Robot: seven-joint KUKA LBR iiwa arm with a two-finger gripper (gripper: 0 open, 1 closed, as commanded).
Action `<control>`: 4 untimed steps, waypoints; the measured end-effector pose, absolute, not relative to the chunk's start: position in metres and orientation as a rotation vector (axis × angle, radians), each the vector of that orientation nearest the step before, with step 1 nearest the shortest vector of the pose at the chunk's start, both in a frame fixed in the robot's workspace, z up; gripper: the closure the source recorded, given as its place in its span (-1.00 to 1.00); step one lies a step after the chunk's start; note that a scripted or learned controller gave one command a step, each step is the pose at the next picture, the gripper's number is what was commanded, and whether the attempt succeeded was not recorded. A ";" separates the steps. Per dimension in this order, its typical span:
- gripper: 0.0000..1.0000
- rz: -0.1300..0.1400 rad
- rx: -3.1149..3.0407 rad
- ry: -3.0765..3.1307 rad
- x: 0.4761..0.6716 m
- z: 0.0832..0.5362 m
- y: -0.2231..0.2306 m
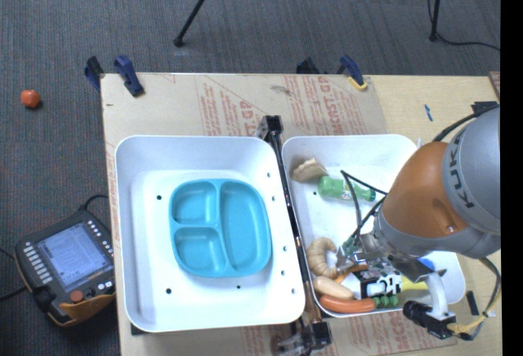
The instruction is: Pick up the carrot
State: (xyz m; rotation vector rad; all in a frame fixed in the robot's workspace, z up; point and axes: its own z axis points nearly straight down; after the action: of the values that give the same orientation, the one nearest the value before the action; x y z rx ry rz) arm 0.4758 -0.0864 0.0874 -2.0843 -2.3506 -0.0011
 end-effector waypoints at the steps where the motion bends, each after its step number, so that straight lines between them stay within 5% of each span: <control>1: 1.00 -0.001 -2.442 -1.976 0.476 0.088 -0.088; 2: 1.00 -0.002 -2.755 -1.511 0.477 0.088 -0.081; 3: -1.00 -0.009 -2.757 -1.515 0.478 0.089 -0.080; 4: -1.00 -0.009 -2.757 -1.515 0.478 0.089 -0.080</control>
State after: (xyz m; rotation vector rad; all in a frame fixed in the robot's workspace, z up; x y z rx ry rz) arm 0.4783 -0.0803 0.0886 -2.7568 -1.5152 -0.0090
